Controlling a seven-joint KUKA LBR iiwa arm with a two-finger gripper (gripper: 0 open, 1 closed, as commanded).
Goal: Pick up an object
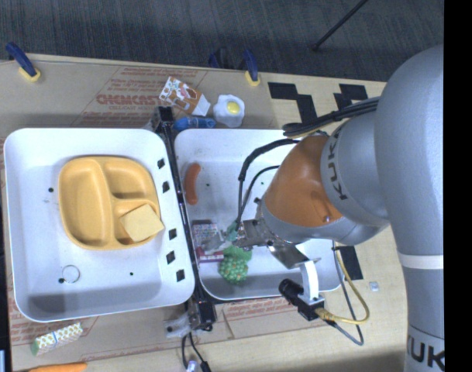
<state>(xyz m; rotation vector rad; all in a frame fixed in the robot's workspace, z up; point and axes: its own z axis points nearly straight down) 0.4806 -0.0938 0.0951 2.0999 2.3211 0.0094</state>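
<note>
Grapes (235, 267), a green toy bunch, lie on the floor of the right bin (220, 142), close to that bin's near wall and not far from the divider it shares with the left bin (34, 208). The gripper (239, 239) hangs just above the bunch on the far side, its tip over the green leafy top of the grapes; whether it touches them cannot be told. How the fingers stand cannot be told either, since the wrist and the orange band (298, 184) of the arm (398, 153) cover most of them.

Beside the grapes, toward the divider, lies a small flat packet (204, 235) with red print. Farther up the right bin from the grapes, near the divider, lies a sausage (192, 183), lengthwise along the wall. Beyond the right bin's far wall, on the bench, sit a blue object (194, 122), a white-and-yellow egg-like item (229, 109) and a small printed carton (178, 94).

Across the divider from the grapes, the left bin holds a yellow divided tray (88, 200) with a yellow block (141, 222) resting in its nearer compartment.
</note>
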